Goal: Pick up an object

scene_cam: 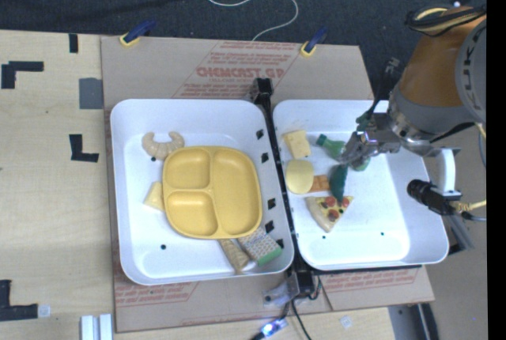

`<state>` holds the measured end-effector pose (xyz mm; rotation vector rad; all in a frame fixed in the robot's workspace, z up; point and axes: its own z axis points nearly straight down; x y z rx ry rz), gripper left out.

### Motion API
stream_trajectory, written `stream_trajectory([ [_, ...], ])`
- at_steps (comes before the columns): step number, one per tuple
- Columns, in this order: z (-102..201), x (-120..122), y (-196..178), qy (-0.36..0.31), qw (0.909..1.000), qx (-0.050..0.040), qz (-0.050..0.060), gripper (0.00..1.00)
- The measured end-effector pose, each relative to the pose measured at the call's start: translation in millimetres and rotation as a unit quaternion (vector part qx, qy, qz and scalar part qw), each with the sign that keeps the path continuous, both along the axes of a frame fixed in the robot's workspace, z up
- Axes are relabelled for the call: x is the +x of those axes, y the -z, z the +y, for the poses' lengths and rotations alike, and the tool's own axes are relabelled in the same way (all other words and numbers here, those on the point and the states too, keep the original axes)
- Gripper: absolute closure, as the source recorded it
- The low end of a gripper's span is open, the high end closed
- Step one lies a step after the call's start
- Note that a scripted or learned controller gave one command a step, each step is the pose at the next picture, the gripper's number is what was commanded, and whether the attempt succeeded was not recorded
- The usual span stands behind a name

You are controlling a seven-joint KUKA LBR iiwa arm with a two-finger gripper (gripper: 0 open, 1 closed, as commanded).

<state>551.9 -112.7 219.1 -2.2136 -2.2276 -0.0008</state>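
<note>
The tool (362, 150) hangs over the upper middle of the right bin (411, 247), reaching in from the right on the grey arm (439, 73) with its orange band; whether its tips are spread or closed cannot be told from this slanted view, and nothing can be seen between them. Just below the tool lies a dark green object (339, 183), tilted roughly upright, and just to its left a smaller green piece (331, 145) lies flat. Under the dark green object sits a toy pizza slice (327, 212), its upper edge touching or overlapped by it. Further left, near the divider, are a pale yellow round object (299, 176) and, above it, a cream block (297, 144). These things crowd the bin's left half, close together. The left bin (130, 251) holds a large yellow sectioned plate (212, 191), with a tan curved piece (161, 144) at its upper left, a yellow wedge (153, 195) tucked under its left edge, and a green-tipped brush-like item (259, 250) at its lower right. Both bins rest on cardboard (229, 69) laid over the counter (47, 172).
</note>
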Motion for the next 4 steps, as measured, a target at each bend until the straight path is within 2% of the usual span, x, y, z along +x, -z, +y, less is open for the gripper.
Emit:
stream_trajectory([
  [1,44.8,34.5,-12.1,0.000,1.0000,0.0001,-0.001,1.00],
  [2,74.1,37.7,-8.5,0.001,1.0000,-0.0006,0.001,1.00],
  [3,57.7,50.7,-7.3,0.003,1.0000,-0.0012,0.000,1.00],
  [4,63.3,39.0,5.2,0.003,1.0000,-0.0013,0.001,1.00],
])
